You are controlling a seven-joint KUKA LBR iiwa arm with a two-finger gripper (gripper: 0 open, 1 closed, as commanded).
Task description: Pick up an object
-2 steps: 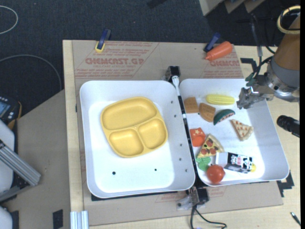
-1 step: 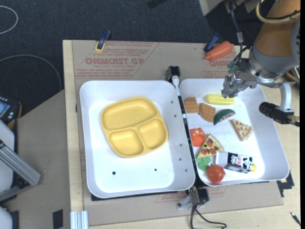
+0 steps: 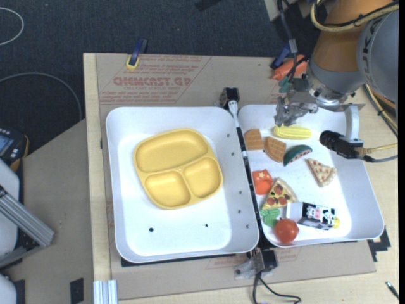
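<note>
My gripper [image 3: 288, 118] hangs over the far end of the right bin [image 3: 361, 198], directly above a yellow corn cob [image 3: 292, 132] and close to touching it. Nearer the bin's middle lie a brown bread slice [image 3: 253, 139], a tan toast piece [image 3: 274, 149], a watermelon wedge [image 3: 297, 153] and a pizza slice [image 3: 321, 171]. Towards the front sit a red block [image 3: 262, 181], a second pizza slice [image 3: 280, 194], a green piece [image 3: 271, 215], a red tomato [image 3: 286, 230] and a black-and-white carton [image 3: 316, 215].
The left bin [image 3: 126, 220] holds a yellow divided plate [image 3: 178, 168]. A black sensor part [image 3: 338, 143] sticks out from the arm over the right bin's far right side. Clamps stand at the bench's back edge [image 3: 135, 54].
</note>
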